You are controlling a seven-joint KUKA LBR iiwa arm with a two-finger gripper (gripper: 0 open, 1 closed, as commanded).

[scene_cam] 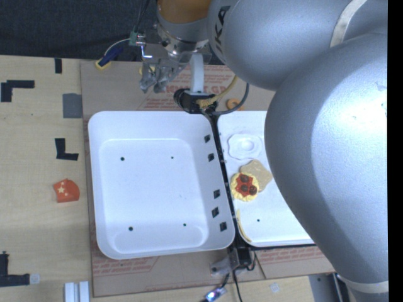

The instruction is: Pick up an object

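A: How far along is the pick?

B: By my reading, barely started. The tool (157, 77) hangs beyond the far edge of the left bin (107, 168), above the cardboard mat, and I see nothing between its fingers.

A: Spread or pressed together?

B: I cannot tell; the fingers are a small dark tangle under the orange band, too blurred to read.

A: So where are the candidates?

B: In the right bin (277, 231): a white fried-egg toy (243, 146) near the dividing edge, and just below it a toy pizza slice (247, 184) with red toppings, resting on the bin floor. The grey arm (327, 106) hides the rest of that bin. A small red piece (66, 190) lies on the counter (31, 168), well to the left of both bins.

A: What remains?

B: Nearly everything, I'd judge: move over a thing, descend, close on it, lift.
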